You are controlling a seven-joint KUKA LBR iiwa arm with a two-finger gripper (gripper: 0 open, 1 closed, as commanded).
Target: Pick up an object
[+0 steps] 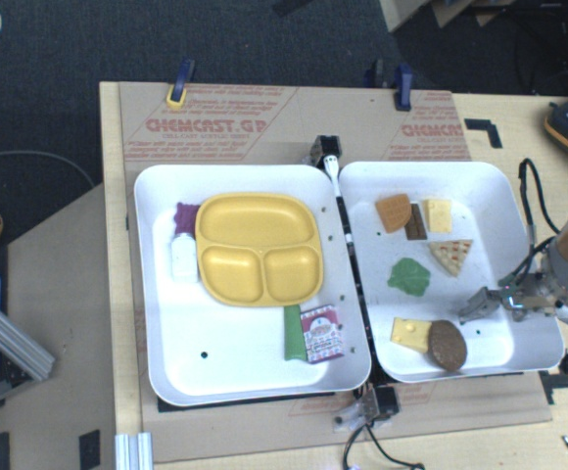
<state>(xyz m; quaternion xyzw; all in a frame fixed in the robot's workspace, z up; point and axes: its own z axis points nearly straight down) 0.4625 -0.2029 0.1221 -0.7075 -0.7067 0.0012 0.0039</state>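
gripper (482, 305): low in right bin (499, 179), fingers look parted, holding nothing | nearest target: brown round cookie (448, 345), near front wall, touching yellow cheese wedge (410, 334) | relation: cookie lies just left and toward front of fingertips
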